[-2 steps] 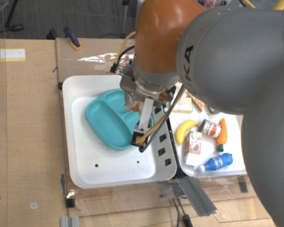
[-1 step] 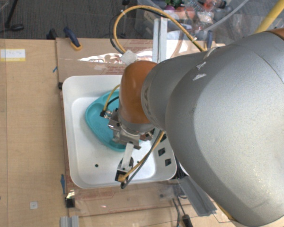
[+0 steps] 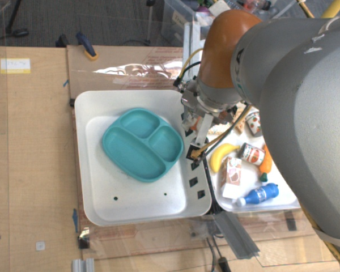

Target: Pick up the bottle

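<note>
The bottle [image 3: 260, 194] is blue plastic with a white cap end. It lies on its side near the front edge of the right bin [image 3: 283, 204]. My gripper [image 3: 192, 143] hangs over the divide between the two bins, to the left of and behind the bottle and well apart from it. Its fingers look spread, with nothing between them. The grey arm with its orange band [image 3: 226, 44] covers much of the right bin.
A teal divided plate [image 3: 143, 143] lies in the left bin [image 3: 102, 203]. Near the bottle in the right bin are a banana [image 3: 221, 154], a small carton [image 3: 233, 174], a can [image 3: 251, 152] and a carrot [image 3: 266, 160]. A crate of clutter [image 3: 215, 4] stands behind.
</note>
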`<state>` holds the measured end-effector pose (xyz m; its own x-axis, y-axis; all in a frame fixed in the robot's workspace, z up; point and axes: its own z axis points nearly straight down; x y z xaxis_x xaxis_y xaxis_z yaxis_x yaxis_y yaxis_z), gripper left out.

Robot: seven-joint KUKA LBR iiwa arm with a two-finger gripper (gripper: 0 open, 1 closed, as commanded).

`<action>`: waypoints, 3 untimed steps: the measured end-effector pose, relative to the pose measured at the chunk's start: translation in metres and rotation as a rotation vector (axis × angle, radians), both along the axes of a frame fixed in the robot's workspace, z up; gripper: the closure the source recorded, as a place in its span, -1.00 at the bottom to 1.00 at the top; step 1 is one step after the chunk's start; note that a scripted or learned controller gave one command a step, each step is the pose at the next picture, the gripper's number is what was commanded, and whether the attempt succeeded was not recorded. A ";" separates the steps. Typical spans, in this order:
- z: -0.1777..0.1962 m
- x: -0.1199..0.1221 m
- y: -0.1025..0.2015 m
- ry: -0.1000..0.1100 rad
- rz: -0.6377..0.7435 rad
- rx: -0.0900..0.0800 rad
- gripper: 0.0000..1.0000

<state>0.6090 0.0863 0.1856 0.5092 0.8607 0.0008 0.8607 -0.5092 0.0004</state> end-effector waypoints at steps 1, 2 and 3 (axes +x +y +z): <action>0.072 -0.013 -0.078 -0.004 0.406 -0.002 1.00; 0.025 -0.130 -0.044 0.004 0.328 0.001 1.00; 0.035 -0.130 -0.032 0.000 0.308 -0.001 1.00</action>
<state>0.4792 0.0540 0.2208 0.2240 0.9746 0.0002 0.9746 -0.2240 0.0003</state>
